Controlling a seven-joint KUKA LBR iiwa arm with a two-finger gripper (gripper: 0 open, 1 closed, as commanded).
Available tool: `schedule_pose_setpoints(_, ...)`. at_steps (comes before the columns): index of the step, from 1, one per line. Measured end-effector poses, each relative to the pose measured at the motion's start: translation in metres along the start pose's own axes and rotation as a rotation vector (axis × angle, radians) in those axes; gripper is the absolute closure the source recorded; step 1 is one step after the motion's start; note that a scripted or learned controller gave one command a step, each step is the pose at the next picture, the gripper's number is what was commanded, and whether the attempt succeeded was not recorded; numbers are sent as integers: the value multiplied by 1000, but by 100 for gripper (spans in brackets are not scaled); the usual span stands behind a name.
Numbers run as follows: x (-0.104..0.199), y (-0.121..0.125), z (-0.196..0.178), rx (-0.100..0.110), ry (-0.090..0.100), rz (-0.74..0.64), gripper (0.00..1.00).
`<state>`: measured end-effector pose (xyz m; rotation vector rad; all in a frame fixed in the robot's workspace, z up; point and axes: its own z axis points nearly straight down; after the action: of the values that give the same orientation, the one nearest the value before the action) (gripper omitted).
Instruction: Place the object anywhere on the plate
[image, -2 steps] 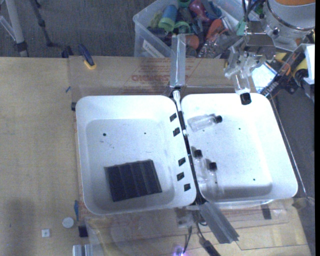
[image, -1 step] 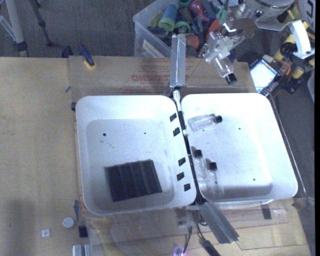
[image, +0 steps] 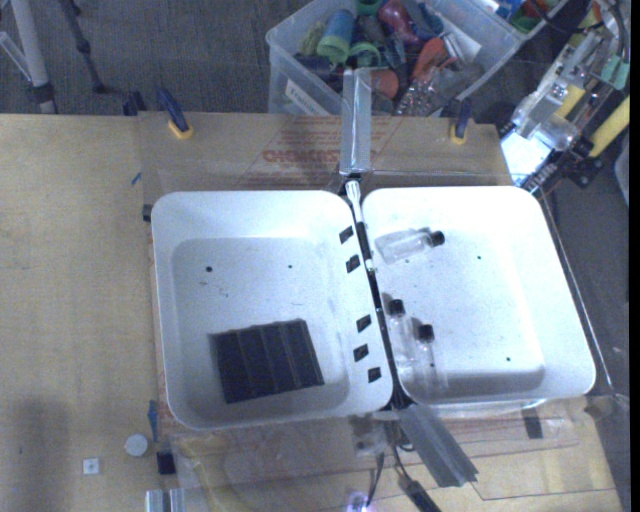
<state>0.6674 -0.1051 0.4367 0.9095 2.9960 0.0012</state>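
The wood table (image: 70, 250) held two white bins side by side. All of it lay to the picture's left of the tool (image: 548, 98), which hung high up at the far right corner, past the edge of the bins.

Farthest from the tool, near the front left corner of the table, sat a small round grey thing (image: 135, 445). Next came the left bin (image: 165, 300). A black plate (image: 268, 360) with ridges lay flat on its floor, toward the front. It was well away from the tool, and nothing sat on it.

Behind the bins stood a clear box of bright toys (image: 400, 40), to the left of the tool.

The right bin (image: 560, 330) was the one closer to the tool. A clear little bottle (image: 405, 244) with a black cap lay on its side in the back part of this bin, down and to the left of the tool. Two more black caps (image: 395, 307) sat close by the wall between the bins. Their clear bodies were hard to make out.

The tool was not touching any bottle. It was small and blurry, so I could not tell if it was open or closed.
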Motion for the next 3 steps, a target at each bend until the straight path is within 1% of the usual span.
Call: schedule_pose_setpoints(3, -2, 5, -37, -11, -32, -6, 100)
